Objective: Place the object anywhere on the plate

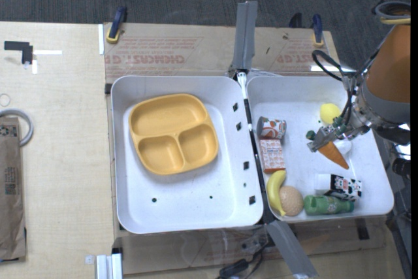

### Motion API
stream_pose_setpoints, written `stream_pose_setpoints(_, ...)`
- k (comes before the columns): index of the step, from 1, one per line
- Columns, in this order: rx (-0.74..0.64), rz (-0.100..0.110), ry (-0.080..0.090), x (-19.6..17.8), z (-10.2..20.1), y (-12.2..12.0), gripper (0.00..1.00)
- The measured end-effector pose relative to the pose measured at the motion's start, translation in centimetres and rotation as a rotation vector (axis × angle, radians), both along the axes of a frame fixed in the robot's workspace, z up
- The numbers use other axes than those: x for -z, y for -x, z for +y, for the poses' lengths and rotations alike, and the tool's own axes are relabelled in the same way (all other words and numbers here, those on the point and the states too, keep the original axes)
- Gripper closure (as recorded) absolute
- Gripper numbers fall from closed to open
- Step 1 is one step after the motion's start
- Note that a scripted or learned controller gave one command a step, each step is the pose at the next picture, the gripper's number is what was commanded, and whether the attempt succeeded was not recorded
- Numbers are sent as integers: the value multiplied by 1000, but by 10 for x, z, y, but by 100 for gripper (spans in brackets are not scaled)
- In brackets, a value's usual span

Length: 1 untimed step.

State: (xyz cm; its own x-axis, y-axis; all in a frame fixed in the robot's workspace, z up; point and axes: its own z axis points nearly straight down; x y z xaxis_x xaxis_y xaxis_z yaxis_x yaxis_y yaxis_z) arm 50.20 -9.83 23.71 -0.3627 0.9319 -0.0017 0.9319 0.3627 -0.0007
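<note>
Two white bins sit side by side on the bench. The left bin (130, 206) holds a yellow plate (173, 132) with three sections, and nothing lies on the plate. The right bin (297, 91) holds the toys. The gripper (324, 138) is low over the right side of this bin, right at the top of an orange carrot (335, 154). It touches or nearly touches the carrot, but I cannot tell if it is open, closed, or holding it. A yellow lemon (329, 113) sits just behind the gripper. Near the wall between the bins are a small can (272, 128) and a red and white packet (272, 155). At the front lie a banana (275, 189), a tan ball (291, 200), a green bottle (328, 205) and a small black and white carton (344, 186).
</note>
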Motion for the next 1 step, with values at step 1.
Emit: stream_pose_setpoints(1,11,-1,0,-72,5,15,100)
